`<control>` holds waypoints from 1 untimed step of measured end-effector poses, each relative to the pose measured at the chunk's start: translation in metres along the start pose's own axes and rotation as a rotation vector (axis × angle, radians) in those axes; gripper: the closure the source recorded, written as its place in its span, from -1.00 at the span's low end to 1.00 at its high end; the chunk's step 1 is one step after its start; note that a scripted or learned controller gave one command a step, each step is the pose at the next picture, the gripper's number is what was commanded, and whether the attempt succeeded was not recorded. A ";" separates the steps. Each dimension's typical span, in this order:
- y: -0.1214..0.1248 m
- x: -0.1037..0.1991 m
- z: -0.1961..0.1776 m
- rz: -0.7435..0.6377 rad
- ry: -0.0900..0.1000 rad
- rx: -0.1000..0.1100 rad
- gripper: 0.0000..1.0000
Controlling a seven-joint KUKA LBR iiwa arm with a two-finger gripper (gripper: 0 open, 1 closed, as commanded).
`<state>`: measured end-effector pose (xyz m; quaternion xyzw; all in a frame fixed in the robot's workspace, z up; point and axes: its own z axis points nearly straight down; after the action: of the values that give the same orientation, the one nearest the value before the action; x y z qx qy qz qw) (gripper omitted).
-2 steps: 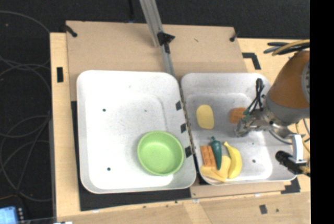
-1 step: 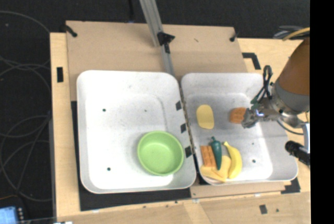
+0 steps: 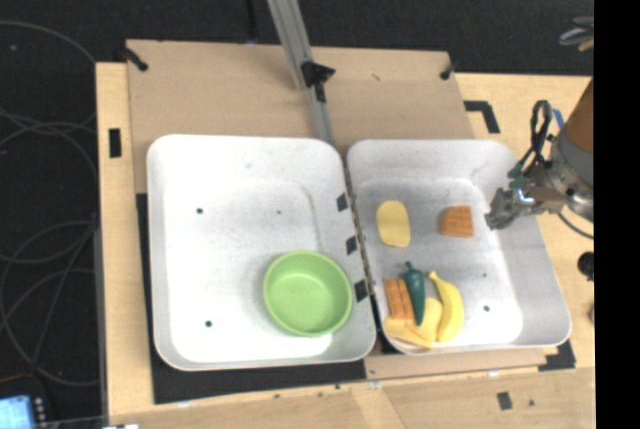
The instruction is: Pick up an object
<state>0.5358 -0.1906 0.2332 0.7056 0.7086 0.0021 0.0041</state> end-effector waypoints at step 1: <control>0.001 -0.001 -0.018 -0.002 0.002 0.005 1.00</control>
<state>0.5371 -0.1913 0.2510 0.7050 0.7092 0.0013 0.0017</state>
